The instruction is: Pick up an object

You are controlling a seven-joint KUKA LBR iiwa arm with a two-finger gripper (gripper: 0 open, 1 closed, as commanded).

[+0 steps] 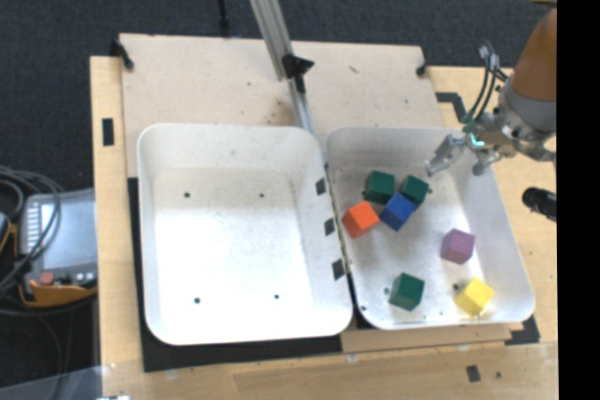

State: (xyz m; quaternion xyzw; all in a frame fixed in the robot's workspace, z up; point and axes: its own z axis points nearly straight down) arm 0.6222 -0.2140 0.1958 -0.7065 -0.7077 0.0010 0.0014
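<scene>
Near the table's right edge, the pincer [459, 155] is held spread above the right bin [506, 229], nothing pinched; coloured blocks are scattered below, an orange block [360, 219] among them.

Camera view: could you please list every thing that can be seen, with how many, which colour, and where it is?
Shallow plastic bins: 2, white, side by side on the bench; left, right.
Small cubes, all in the right bin:
green: 3, two near the top, one at the bottom.
blue: 1, centre cluster.
orange: 1, left of blue.
purple: 1, right side.
yellow: 1, bottom right.
Metal rail: 1, grey, slanting from the top.
Gripper: 1, grey, over the right bin's upper right.
</scene>
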